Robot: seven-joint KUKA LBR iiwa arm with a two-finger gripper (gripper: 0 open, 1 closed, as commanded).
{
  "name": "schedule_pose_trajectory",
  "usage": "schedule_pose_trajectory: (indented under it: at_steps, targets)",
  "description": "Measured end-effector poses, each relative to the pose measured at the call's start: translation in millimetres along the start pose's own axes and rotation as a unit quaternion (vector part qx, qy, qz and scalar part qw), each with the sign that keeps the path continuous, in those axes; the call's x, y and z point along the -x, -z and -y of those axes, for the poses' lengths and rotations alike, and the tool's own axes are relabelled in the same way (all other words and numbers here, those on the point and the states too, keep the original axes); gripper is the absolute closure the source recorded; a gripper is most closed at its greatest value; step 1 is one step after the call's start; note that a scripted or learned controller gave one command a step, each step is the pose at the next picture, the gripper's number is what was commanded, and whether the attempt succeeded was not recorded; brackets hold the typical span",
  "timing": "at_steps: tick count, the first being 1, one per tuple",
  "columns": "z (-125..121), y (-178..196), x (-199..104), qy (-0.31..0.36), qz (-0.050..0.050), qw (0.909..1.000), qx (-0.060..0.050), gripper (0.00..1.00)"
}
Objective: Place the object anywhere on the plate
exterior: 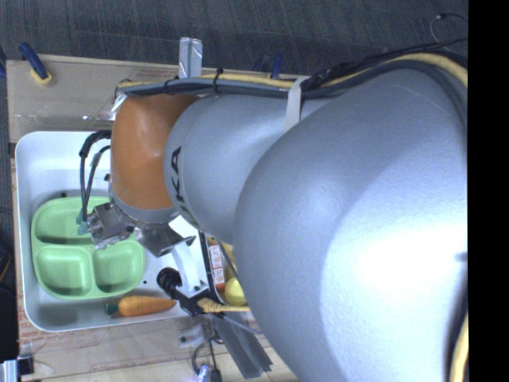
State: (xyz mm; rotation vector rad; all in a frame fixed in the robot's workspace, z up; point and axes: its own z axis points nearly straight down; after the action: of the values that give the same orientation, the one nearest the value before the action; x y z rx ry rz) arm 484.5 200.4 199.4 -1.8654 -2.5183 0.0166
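A green plate (71, 245) with three compartments lies in the left bin (48, 153). An orange carrot (143, 305) rests on the bin floor just below the plate's right corner, outside the plate. My gripper (111, 228) hangs under the orange wrist band (143, 157), over the plate's right side near the divider. The wrist hardware and cables hide its tip. I see nothing held there. The grey arm covers most of the view.
A yellow rounded object (235, 291) peeks out from under the arm in the right bin, beside a labelled packet (213, 265). A black knob and cable (169, 280) hang near the wall between the bins. The wooden bench edge (71, 78) runs behind the bins.
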Motion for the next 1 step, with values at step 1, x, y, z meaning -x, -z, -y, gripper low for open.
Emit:
schedule_pose_trajectory:
  at_steps: [1]
  targets:
    - [0.2, 9.1, -1.1, 0.005, 0.0, 1.0, -0.002, 1.0]
